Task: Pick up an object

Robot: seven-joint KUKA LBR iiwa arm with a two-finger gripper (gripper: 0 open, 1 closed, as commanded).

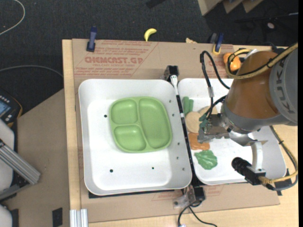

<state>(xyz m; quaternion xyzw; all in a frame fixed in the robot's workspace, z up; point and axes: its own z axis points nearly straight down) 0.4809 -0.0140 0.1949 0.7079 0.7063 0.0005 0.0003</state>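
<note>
My gripper (204,132) reaches down into the right bin (265,174), near its left wall. Small things lie around it. A tan round piece (191,121) sits just to its left. An orange piece (199,144) lies right under its tip, partly covered by it. A dark green leafy piece (207,160) is a little nearer the front. A pale green piece (188,104) lies further back along the bin's left wall. I see nothing lifted off the bin floor.
The left bin (94,169) holds a light green divided plate (140,124) in its middle. A black rail (180,112) runs between the two bins. The arm's grey and orange body (255,93) covers much of the right bin.
</note>
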